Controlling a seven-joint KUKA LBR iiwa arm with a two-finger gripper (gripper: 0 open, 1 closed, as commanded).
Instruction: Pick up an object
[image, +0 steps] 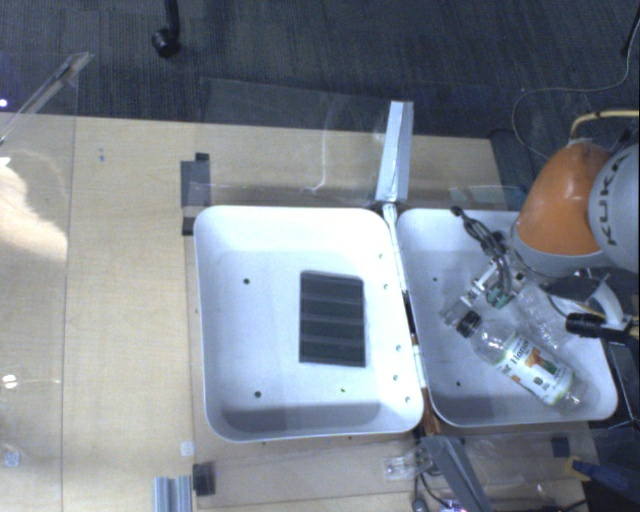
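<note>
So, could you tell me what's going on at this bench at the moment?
The KUKA arm is reaching into the right bin, its pincer low beside a clear plastic bottle that lies on its side there. Whether it has hold of the bottle is unclear. The left bin holds a dark ribbed rectangular block, untouched.
</note>
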